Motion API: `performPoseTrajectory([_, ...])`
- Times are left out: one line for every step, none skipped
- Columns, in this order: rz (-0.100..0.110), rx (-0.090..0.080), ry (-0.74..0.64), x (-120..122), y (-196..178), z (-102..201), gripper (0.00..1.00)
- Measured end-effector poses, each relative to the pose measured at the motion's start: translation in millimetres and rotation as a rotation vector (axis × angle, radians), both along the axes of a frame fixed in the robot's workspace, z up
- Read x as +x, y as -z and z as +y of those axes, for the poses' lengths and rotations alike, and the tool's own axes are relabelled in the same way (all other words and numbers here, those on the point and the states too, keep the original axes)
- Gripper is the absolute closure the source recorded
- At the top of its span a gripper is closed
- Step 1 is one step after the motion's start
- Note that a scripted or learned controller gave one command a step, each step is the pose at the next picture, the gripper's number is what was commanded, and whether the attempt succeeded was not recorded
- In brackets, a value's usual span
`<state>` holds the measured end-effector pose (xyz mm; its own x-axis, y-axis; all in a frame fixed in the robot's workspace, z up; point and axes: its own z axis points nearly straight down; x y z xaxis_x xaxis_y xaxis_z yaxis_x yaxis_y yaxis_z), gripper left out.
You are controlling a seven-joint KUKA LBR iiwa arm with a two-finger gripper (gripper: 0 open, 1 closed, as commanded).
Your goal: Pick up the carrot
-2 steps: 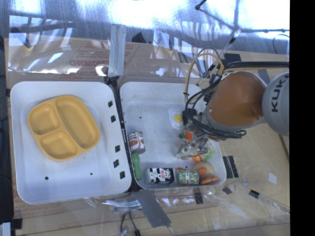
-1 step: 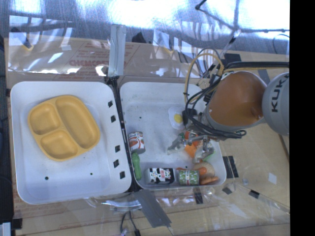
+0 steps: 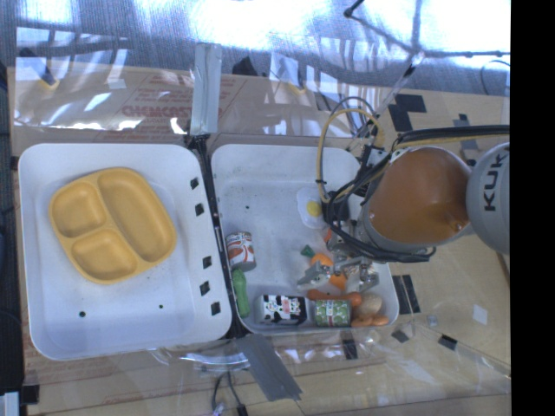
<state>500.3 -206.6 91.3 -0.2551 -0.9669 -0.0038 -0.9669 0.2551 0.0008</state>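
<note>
The carrot (image 3: 334, 295) is a small orange piece lying in the lower right part of the right bin (image 3: 269, 180), near the bin's bottom wall. It sits among a crowd of other small items. The pincer (image 3: 336, 273) is right above it in this view, its metal fingers pointing down and left into the bin, with something orange (image 3: 323, 260) showing at its tip. Whether that orange piece sits between the fingers, and whether the fingers are spread or closed, cannot be told from this angle.

Along the bin's bottom wall, from left to right, lie a black and white carton (image 3: 279, 308), a green-labelled can (image 3: 330, 312), and a pale round item (image 3: 371, 304) with more orange pieces (image 3: 373, 320) beside it. A green cucumber-like item (image 3: 240, 290) lies near the bin's lower left corner, and a red and white can (image 3: 240, 250) stands just above it. A pale yellow and white item (image 3: 310, 207) lies higher up, near the arm's cables.

The arm's orange band (image 3: 416, 196) and grey body (image 3: 490, 193) reach in from the right, over the bin's right edge.

The left bin (image 3: 113, 319) holds a yellow divided plate (image 3: 111, 224) with three compartments. Both bins sit side by side on the desk (image 3: 451, 354).
</note>
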Motion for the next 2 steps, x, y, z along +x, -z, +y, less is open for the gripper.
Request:
performPoseTrajectory([0.002,-0.003,0.44,-22.9,-0.6,-3.1,0.0])
performPoseTrajectory([0.001,-0.001,0.431,-20.8,-10.4,-0.2,1.0])
